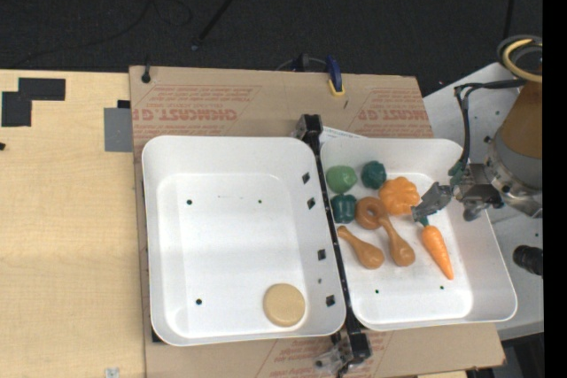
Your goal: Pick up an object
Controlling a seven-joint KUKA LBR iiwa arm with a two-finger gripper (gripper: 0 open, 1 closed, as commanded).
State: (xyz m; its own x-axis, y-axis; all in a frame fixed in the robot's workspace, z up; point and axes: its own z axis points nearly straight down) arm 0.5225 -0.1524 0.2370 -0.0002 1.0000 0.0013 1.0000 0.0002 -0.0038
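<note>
Carrot lies unlifted in the right bin, just below the tool, whose open-or-closed state I cannot tell.

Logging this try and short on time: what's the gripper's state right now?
Gripper: low over the right bin, between the orange pepper and the carrot; state cannot be told, and nothing is seen held.
</note>
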